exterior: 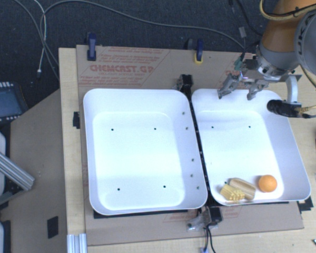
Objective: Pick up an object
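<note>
Claw (241, 91) is parked over the far rim of the right bin (284, 141), fingers spread, nothing pinched between them; likely a hover spot before a descent. Pickable items are grouped at the near edge of that bin, well apart from the claw: orange ball (267, 183), tan roll (243, 185), yellow corn piece (231, 193). Roll's long axis is seen running left-right, slightly slanted. Left bin (142, 152) is not in play.
</note>
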Robot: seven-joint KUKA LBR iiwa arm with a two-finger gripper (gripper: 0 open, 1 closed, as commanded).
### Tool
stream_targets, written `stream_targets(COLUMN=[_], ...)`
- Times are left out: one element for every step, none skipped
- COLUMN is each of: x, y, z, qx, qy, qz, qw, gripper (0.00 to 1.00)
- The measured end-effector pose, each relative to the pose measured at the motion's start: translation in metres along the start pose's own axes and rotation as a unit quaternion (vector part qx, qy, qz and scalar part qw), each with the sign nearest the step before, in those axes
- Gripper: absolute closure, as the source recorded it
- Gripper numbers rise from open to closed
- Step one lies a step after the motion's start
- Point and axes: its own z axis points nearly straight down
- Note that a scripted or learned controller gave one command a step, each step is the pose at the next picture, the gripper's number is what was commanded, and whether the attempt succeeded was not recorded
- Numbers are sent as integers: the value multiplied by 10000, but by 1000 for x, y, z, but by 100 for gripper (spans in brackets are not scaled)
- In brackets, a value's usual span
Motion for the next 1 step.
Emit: stream_targets(x=[0], y=[0], z=[-11], qx=[-9], qy=[-1], qz=[-1], qw=[10000], gripper=[100])
